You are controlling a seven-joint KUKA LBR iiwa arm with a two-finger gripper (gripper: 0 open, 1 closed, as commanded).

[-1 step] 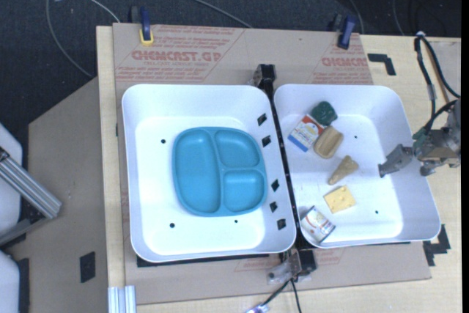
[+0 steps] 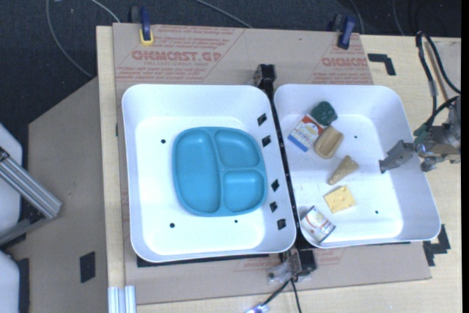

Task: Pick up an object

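1. You are looking down on two white bins side by side. The landmark is the right bin (image 2: 381, 102); everything below is placed from it.
2. The gripper (image 2: 399, 155) sits over the right bin's right side, near the rim. You cannot tell its state; it is too small and blurred.
3. The nearest item is a tan wedge (image 2: 343, 169), near the right bin's middle and to the gripper's left. Its long axis runs diagonally, narrow tip toward the bin's lower left.
4. Other items in the right bin: a yellow block (image 2: 339, 199) below the wedge, a tan roll (image 2: 329, 143) above it, a red-and-white box (image 2: 305, 135), a dark green lump (image 2: 323, 113), and a can (image 2: 316, 223) at the lower-left corner.
5. The left bin, left of the right bin, holds a blue divided plate (image 2: 219, 171).
6. Red print above the bins reads roughly "CHEMCAST GP" (image 2: 176, 56). The box's label is unreadable.
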